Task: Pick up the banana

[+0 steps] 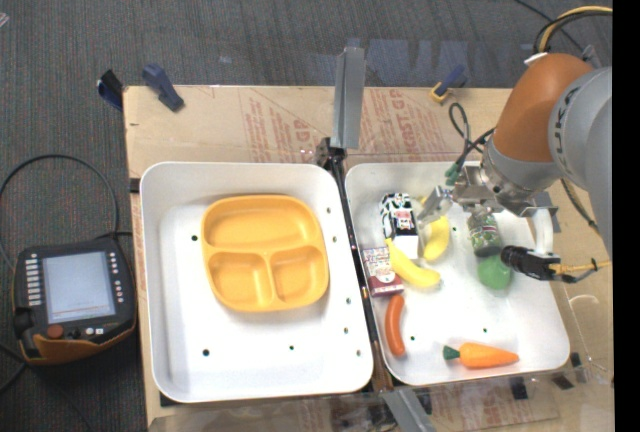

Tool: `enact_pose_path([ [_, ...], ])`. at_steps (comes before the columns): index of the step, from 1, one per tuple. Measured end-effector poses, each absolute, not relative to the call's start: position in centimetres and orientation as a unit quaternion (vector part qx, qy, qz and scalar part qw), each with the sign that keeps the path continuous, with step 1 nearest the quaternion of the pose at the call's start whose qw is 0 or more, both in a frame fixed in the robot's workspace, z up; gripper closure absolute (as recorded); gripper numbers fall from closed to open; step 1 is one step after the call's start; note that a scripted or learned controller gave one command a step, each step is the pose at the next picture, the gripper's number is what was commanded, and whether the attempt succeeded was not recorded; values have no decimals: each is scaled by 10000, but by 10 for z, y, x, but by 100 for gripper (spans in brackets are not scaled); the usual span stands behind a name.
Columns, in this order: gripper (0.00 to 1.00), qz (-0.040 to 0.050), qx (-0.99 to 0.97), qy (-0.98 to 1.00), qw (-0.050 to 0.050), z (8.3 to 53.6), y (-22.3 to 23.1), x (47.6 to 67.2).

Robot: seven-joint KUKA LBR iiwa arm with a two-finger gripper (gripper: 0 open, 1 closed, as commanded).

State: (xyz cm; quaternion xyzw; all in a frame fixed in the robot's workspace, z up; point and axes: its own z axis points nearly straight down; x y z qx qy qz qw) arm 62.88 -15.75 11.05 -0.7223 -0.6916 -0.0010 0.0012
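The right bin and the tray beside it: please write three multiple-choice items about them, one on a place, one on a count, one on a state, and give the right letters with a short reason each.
1. Where does the carrot lie?
A. in the right bin, near its front edge
B. on the yellow tray
C. on the floor

2. How many compartments does the yellow tray have?
A. one
B. three
C. five

3. How does the banana stand in relation to the bin?
A. it lies on the bin floor
B. it hangs high above the bin
C. it lies on the yellow tray

Answers: 1 A, the carrot sits by the right bin's front rim. 2 B, one long section and two smaller ones show. 3 A, the banana rests flat beside the small carton, with the gripper behind it.
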Motion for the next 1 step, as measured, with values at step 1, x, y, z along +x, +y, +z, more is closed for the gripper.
enact_pose_path([
  [1,0,-4,-5993,-8005,-5,130,-172,645],
])
